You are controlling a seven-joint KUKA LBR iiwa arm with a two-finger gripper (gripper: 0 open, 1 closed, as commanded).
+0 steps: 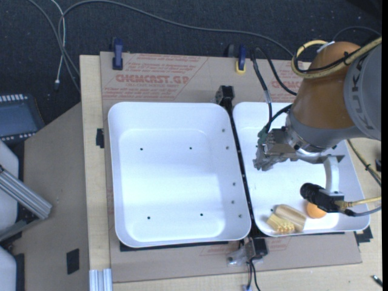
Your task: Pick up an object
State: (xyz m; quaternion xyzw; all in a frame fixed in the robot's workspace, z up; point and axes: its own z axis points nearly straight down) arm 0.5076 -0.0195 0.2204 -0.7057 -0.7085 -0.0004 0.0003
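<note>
Closest to the lens, a tan ridged block (286, 218) lies by the front rim of the right bin (265, 193), with a small orange ball (313, 210) just beside it (either would serve as the thing to pick up). The hand (268, 155) hangs over that bin's middle, apart from both; whether it is open or closed cannot be told. My judgement of the risk: descending from there meets bare plastic, and a grab near the rim could set the ball rolling or jam the block against the wall.
</note>
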